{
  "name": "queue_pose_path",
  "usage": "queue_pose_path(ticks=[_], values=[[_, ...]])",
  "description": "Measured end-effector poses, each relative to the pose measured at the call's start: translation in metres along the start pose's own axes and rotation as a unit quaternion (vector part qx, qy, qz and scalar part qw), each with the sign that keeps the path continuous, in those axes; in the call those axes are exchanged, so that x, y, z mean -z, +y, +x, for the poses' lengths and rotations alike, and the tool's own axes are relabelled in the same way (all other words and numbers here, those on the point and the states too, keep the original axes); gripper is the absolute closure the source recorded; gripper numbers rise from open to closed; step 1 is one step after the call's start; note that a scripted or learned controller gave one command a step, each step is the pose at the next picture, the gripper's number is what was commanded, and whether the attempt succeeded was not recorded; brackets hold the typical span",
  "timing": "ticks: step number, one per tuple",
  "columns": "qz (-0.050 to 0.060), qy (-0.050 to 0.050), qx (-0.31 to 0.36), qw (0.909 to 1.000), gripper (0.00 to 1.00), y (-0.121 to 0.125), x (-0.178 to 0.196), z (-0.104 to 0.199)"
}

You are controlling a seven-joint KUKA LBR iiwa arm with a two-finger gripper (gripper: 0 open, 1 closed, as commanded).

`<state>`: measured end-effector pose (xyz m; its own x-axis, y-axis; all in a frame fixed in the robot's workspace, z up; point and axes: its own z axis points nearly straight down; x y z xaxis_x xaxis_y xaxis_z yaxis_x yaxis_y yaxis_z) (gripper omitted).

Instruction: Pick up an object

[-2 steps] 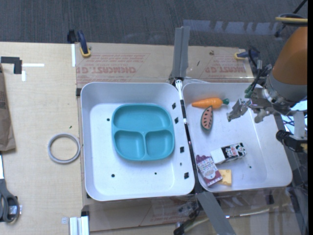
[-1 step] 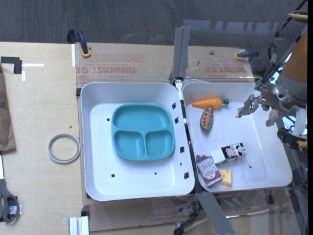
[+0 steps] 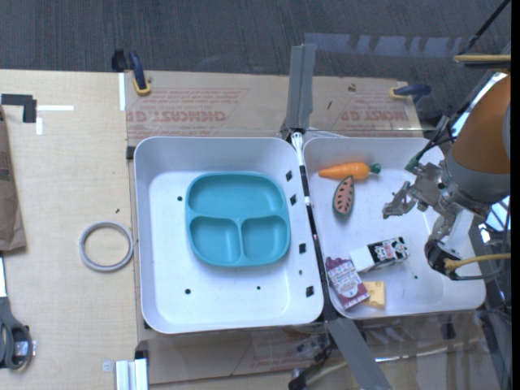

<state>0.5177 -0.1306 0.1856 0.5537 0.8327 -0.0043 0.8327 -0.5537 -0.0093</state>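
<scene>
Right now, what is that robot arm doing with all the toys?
The robot arm's gripper is over the right bin, and nothing shows in it. Toys lie in that bin: a carrot, a watermelon slice, a small black and white carton, a red packet and a cheese wedge. The left bin holds a blue divided plate.

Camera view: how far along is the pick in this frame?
Nothing looks picked yet. The carrot, watermelon slice, small carton, red packet and cheese wedge all lie on the right bin floor. The gripper is over that bin beside the slice, nothing visibly in it. The grasp and lift remain.
</scene>
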Motion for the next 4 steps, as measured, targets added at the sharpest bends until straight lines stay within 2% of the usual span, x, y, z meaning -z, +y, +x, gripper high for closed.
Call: queue_pose_path(ticks=[1, 2, 3, 4], values=[[-0.002, 0.0, 0.067, 0.9978, 0.0, 0.076, 0.071, 0.015], [-0.002, 0.0, 0.085, 0.9964, 0.0, 0.088, 0.11, -0.005], [-0.002, 0.0, 0.01, 0.9999, 0.0, 0.112, -0.082, 0.049], [-0.003, -0.001, 0.125, 0.9922, 0.0, 0.083, 0.004, 0.131]])
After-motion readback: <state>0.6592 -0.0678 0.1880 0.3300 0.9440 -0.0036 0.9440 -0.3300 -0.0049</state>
